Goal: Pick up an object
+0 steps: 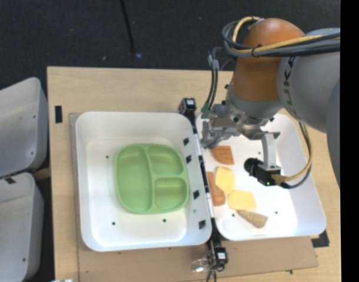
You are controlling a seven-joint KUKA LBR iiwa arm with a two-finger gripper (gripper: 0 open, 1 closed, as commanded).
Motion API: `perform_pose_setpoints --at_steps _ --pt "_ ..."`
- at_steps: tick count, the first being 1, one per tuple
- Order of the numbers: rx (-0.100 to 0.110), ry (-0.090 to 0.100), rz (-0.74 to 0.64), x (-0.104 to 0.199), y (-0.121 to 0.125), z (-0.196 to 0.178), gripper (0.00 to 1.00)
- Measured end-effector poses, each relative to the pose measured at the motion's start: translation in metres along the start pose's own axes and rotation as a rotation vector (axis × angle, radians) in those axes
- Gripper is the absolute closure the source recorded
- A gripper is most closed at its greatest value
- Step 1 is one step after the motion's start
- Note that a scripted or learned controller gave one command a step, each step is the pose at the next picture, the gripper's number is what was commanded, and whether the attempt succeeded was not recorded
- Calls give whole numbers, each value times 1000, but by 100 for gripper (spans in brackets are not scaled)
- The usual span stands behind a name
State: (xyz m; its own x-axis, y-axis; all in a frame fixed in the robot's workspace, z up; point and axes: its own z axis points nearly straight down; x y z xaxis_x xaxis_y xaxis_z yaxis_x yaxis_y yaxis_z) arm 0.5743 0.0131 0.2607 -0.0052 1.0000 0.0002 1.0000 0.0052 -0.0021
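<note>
Fingers' state can't be read: the gripper (217,135) sits under the wrist hardware, seen from above, and nothing is visible between its tips. It hangs over the near-left part of the right bin (297,219), right by the divider where the two bins meet.

Arm (267,57) enters from the right, the orange band bulging above the wrist, wrist pointing down into the bin. Yellow and grey cables loop over the top of the band; one yellow cable droops down past a small black unit (262,172) hanging over the bin floor.

Candidate objects, all in the right bin, left side:
- orange-brown square piece (223,154), just below the gripper, close to it, contact unclear
- pale yellow piece (225,180), below that
- thin orange strip (214,188), against the yellow piece's left edge, next to the bin wall
- yellow wedge (241,200), lower
- tan wedge (253,218), lowest, touching or nearly touching the yellow wedge

Pieces are clustered tight, near the bin wall.

Left bin (97,228) holds a green divided plate (151,178), three compartments, lying flat, centre of the bin. Bench (126,78) is light wood.
</note>
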Motion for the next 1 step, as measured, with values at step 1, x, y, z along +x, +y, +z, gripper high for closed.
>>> perform_pose_setpoints --at_steps 1 --pt "-1 1 -2 59 -12 6 100"
